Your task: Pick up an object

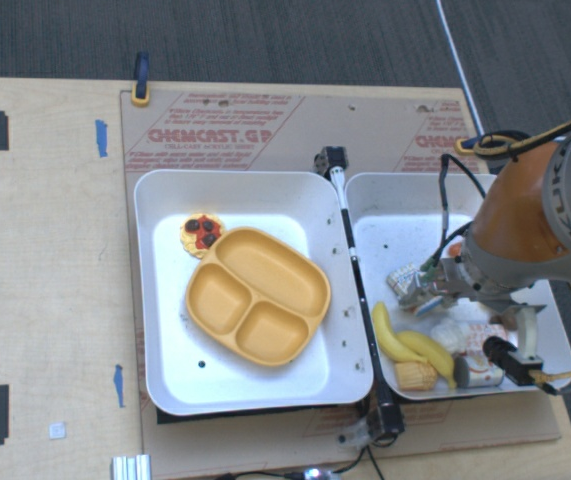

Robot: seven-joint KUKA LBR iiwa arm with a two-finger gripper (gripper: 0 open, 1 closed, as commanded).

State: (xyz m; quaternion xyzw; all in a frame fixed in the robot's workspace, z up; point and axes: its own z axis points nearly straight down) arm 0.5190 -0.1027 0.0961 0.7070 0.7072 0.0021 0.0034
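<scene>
My gripper (433,293) hangs low inside the right bin (405,228), under the arm's orange band. It sits just above a crinkled silver packet (403,280) and beside a pale white object (462,318). Right in front of it lies a yellow banana (397,336) with a piece of corn (414,374) by the bin's front wall. A small white and red item (477,360) rests near the front right. The arm hides the fingertips, and nothing shows as held.
In the left bin (155,268) lie a yellow three-compartment plate (258,295) and a small tart with dark berries (202,232). A black clamp (332,160) stands at the divider between the bins. Cables trail off the arm at the right.
</scene>
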